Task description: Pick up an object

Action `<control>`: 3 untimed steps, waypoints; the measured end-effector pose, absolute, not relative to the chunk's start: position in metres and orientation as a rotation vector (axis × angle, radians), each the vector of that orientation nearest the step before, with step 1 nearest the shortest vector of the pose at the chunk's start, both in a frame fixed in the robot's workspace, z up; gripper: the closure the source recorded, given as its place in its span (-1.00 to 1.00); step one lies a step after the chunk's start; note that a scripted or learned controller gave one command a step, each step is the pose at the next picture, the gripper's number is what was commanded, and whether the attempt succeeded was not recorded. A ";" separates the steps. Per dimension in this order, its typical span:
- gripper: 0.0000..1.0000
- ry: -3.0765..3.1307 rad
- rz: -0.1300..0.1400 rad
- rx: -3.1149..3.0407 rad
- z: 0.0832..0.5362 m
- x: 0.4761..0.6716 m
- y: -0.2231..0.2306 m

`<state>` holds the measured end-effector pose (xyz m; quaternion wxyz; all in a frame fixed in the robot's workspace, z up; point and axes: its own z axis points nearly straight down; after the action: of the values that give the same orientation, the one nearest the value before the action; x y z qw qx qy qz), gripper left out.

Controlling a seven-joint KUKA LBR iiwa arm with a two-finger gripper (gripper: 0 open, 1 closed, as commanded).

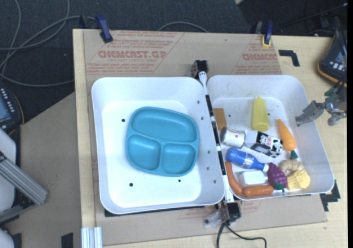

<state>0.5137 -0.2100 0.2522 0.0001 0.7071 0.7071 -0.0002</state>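
- The task names no particular object; the candidates lie crowded in the right white bin (309, 103): a yellow plastic bottle (260, 113), an orange toy carrot (285, 134), a small white cylinder cup (234, 137), a black-and-white cow-patterned block (265, 143), a blue bottle on its side (245, 158), a purple grape cluster (276, 175), a yellow corn piece (298, 177) and a red-orange sausage (257, 190).
- The left white bin (105, 131) holds a blue three-compartment plastic plate (161, 141).
- The grey two-finger gripper (314, 111) hovers at the right bin's right rim, its jaws spread and holding nothing.
- Likely risk: the toys touch or overlap near the front, so a descent there could pinch two at once or push one aside.
- The yellow bottle stands more apart and looks the easier target, though its rounded body could slip.
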 end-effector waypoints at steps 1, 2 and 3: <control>-1.00 2.222 0.005 2.227 0.104 0.530 -0.209; -1.00 2.220 0.010 2.205 0.114 0.660 -0.217; -1.00 2.234 0.002 2.216 0.083 0.663 -0.130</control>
<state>0.6631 -0.1297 0.0831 -0.0025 0.7042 0.7100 0.0005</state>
